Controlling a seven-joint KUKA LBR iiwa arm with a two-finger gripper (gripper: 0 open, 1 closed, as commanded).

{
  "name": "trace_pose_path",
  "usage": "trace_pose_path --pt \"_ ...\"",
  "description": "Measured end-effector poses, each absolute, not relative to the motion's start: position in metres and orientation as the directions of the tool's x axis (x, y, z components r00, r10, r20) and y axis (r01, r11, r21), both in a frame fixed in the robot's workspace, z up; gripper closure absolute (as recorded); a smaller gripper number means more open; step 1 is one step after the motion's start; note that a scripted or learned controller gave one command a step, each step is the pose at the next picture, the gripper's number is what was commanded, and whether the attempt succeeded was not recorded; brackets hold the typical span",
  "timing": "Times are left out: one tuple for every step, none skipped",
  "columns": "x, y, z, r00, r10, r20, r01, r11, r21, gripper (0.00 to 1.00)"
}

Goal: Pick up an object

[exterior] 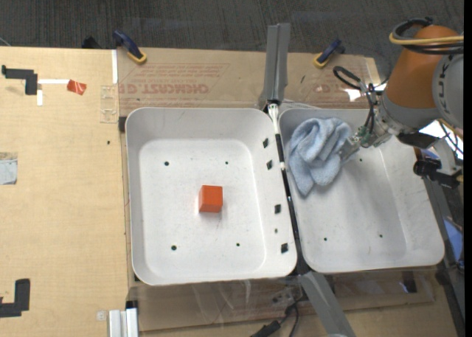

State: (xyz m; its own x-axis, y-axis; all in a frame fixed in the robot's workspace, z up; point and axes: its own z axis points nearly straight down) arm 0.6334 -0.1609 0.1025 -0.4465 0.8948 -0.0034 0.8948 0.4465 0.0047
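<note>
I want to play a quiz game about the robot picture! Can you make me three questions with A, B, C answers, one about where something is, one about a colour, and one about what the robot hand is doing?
1. Where is the little block?
A. In the left bin
B. In the right bin
C. On the wooden bench outside both bins

2. What colour is the cloth?
A. Red
B. Light blue
C. Green

3. Where is the gripper now?
A. High above the left bin
B. Touching the block
C. Down at the right edge of the cloth

Answers:
1. A: the block sits alone near the middle of the left bin.
2. B: the crumpled cloth in the right bin is pale blue; the block is the orange-red thing.
3. C: the gripper tip meets the cloth's right side, far from the block.
</note>
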Motion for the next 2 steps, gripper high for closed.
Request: trace_pose_path --pt "0.618 -0.196 0.175 -0.439 0.899 -0.002 0.899 0.439 0.001 1.0" --pt "0.659 -0.189 0.201 -0.369 0.93 -0.002 0.93 0.369 0.0 1.0"
